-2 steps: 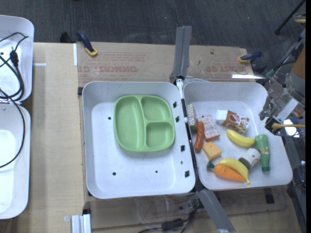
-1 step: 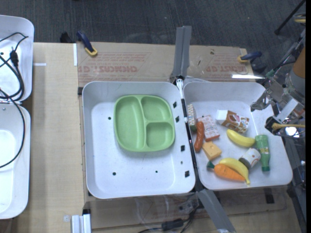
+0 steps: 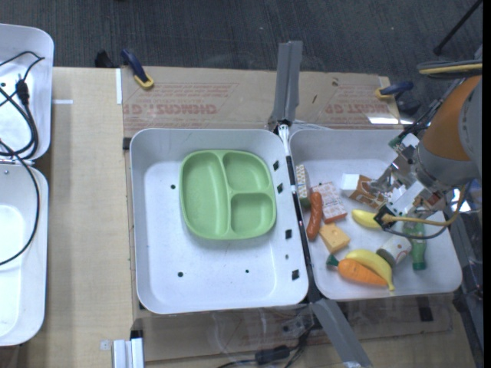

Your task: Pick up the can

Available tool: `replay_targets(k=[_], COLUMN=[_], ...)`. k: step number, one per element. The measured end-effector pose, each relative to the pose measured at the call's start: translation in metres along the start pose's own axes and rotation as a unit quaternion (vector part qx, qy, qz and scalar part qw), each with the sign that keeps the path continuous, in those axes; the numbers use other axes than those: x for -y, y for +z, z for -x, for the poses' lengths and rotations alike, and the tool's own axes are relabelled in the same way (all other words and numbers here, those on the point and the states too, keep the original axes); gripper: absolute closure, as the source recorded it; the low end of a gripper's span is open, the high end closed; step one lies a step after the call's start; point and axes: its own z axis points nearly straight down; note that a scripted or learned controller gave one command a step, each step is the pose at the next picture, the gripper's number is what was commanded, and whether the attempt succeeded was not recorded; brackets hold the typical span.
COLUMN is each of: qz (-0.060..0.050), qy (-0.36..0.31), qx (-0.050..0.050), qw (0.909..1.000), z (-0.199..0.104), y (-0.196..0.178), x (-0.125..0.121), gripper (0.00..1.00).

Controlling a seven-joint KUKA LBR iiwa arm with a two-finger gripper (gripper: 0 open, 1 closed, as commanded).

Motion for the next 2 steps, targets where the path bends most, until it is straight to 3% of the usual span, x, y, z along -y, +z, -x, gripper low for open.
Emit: replay_targets(k=[1, 2], qz=[0.004, -0.004], qy=[-0.029, 0.018], qx=[-0.011, 0.006], qw=[0.9995, 0.9998], z=[-0.023, -0.057], y=[0.008, -0.018], x=[-0.066, -0.041], gripper=[0.00, 0.00])
